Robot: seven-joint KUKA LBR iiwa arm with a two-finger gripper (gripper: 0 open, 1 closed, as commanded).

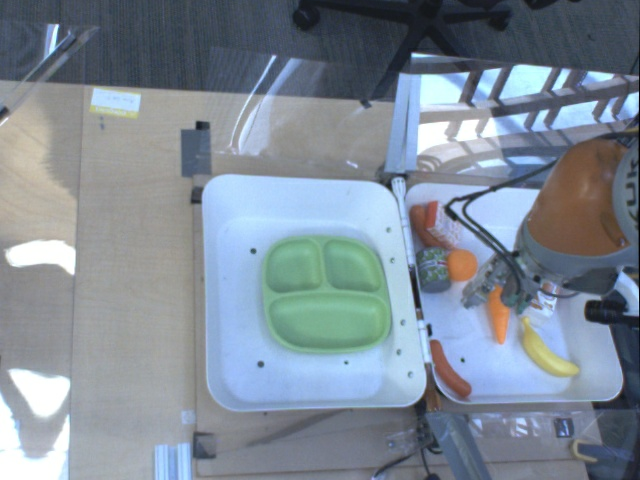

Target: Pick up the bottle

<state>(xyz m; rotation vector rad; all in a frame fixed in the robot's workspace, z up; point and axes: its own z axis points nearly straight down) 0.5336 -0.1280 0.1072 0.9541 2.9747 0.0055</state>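
The gripper hangs low over the right bin, just above the carrot. I cannot tell if it is open or closed. The red thing that looks like the bottle lies in the far left corner of that bin, apart from the gripper. An orange and a dark green ball sit between them. A banana lies near the carrot.

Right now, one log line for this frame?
arm: over right bin | gripper: low beside carrot, fingers unclear | bottle: at bin's left edge, not held | left bin: green tray
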